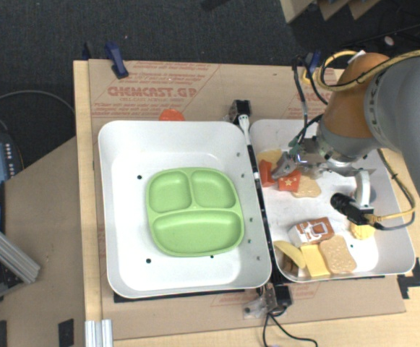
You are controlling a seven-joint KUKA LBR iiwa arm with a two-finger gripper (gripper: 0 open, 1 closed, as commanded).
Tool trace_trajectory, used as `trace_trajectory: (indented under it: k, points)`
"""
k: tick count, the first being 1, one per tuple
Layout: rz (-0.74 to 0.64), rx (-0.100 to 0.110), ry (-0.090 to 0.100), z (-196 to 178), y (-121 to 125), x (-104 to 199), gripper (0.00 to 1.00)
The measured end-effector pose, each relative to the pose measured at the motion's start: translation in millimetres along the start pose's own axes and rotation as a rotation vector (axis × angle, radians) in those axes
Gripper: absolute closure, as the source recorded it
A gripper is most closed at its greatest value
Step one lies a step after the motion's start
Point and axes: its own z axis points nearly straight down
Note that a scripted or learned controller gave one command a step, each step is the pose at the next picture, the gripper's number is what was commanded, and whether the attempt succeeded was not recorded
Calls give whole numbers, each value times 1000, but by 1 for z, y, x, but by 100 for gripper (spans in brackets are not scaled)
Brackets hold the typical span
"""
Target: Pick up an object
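The pincer (293, 166) is low in the right white bin (397, 251), right of the middle of the frame. I cannot tell if it is open, closed or gripping something. It sits right over a small red block with a pale spot (289, 183), and a red wedge (267, 173) lies just to its left. A tan round piece (307, 189) touches the red block on the lower right. The red block looks like the nearest thing to grab. Lower right lie crackers (336, 255) and yellow cheese pieces (312, 260). A green plastic divided plate (193, 212) sits in the left white bin (123, 150).
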Motion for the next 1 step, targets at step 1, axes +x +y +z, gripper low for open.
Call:
trace_trajectory:
  k: [1]
  points:
    - [2,5,3,1,11,-2,0]
